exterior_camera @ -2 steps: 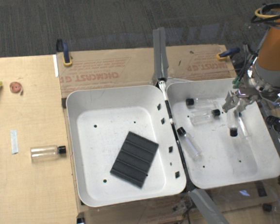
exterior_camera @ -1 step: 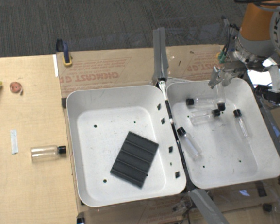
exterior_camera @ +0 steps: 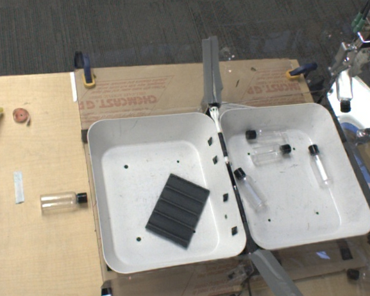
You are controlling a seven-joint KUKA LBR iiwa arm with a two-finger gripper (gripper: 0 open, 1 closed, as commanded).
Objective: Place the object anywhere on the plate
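Well, four clear vials (exterior_camera: 320, 168) lie in right bin (exterior_camera: 365, 224), dark plate (exterior_camera: 178, 210) in left bin (exterior_camera: 110, 134); tool state unclear.

Even, bright overhead light fills the bench; the white bins (exterior_camera: 161, 136) look nearly washed out, and shadows under them are soft and thin. A harsh glare burns at the far right (exterior_camera: 361, 96). The clear vials (exterior_camera: 266, 151) blur faintly; detail is grainy throughout.

A: Right edge, upper corner: a cluster of grey metal parts (exterior_camera: 351, 58), partly cut off by the frame.
B: Part of the arm?
A: Cannot be told; a pale piece (exterior_camera: 344, 88) with a dark tip hangs down from it, too blurred to identify.
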